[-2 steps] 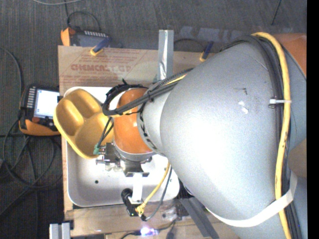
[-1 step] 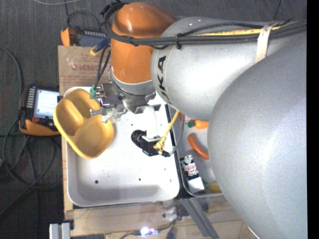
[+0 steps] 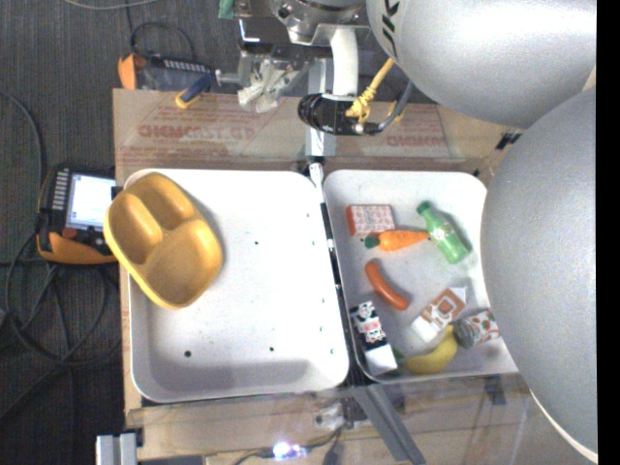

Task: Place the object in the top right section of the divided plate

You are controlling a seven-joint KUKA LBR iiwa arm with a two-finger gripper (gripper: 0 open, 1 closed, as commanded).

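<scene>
The yellow divided plate lies in the left bin, tilted up against that bin's left rim. Its sections hold nothing. My gripper hangs beyond the far edge of the bins, over the brown cardboard, well away from the plate and from the loose objects. I see nothing in it. The right bin holds the loose objects: a carrot, a green bottle, a red sausage and a banana.
Also in the right bin are a red-and-white box, a cow-patterned bottle and two small cartons. The arm's big grey links cover the right side. A handheld device lies left of the bench.
</scene>
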